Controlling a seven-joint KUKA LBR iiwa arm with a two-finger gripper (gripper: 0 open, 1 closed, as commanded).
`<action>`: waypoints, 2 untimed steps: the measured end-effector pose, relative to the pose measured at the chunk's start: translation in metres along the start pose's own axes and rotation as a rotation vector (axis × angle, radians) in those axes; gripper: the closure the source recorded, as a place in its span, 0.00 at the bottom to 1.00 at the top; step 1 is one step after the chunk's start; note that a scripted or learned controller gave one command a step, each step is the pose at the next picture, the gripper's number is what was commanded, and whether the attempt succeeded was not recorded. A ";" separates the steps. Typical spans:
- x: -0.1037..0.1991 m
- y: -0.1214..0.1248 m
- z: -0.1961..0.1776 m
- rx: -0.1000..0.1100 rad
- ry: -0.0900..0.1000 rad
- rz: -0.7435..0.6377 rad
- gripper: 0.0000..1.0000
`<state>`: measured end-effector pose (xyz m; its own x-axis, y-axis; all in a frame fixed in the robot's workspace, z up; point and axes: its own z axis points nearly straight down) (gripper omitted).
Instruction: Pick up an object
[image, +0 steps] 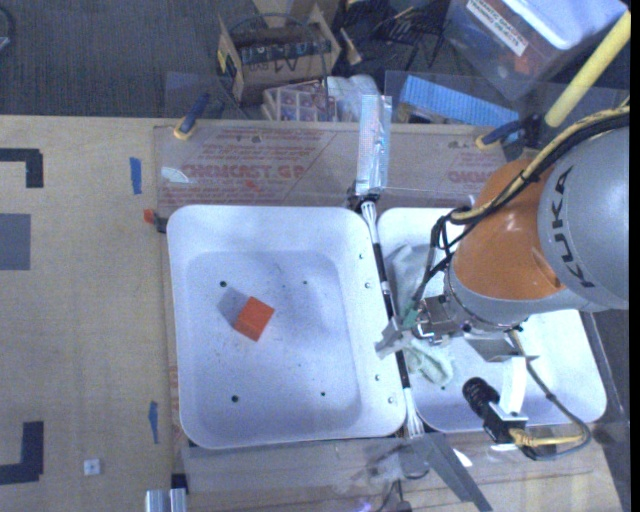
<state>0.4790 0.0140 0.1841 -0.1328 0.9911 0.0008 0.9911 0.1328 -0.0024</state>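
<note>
Orange block (254, 318): small, rigid, likely light; well clear of jaws, in left bin (200, 240).
Hold: across opposite flat faces.
Jaws (405, 338): state cannot be told.

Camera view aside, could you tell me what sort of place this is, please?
Probably a robotics lab test bench: a KUKA arm over two white bins, an orange block in the left one, and cluttered boxes behind.

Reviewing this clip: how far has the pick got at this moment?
Nothing looks picked yet. The orange block lies on the floor of the left bin, untouched. The arm's wrist is low over the right bin, beside a pale crumpled item. Grasp and lift remain.
</note>
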 end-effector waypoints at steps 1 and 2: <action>-0.043 -0.006 0.000 -0.002 -0.001 0.321 0.00; -0.033 0.001 0.000 -0.001 0.000 -0.105 0.00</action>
